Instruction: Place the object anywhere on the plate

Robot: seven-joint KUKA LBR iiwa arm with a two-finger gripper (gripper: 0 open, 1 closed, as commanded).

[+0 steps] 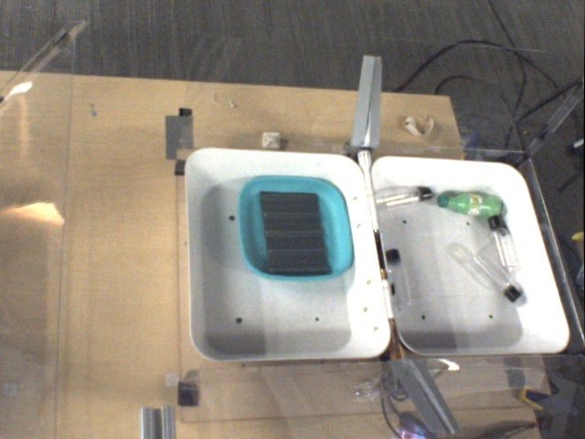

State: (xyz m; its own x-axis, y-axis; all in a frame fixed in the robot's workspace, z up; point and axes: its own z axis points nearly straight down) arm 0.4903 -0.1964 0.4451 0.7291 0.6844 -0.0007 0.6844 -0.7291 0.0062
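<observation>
We found the turquoise square plastic plate [296, 228] in the left shallow white bin [215, 327], a dark ribbed rectangular block [292, 232] lying on its middle. In the right shallow white bin [539, 332] lay the candidates for the object: a clear tube with a black cap [402, 195] by the dividing wall, a green plastic bottle [469, 203] beside it, and two further clear tubes [502, 250] toward the right. Of the gripper's state we could not tell. We judged that a good pick would come down squarely across the green bottle's width, well apart from the tubes, and release over the plate's bare rim.
</observation>
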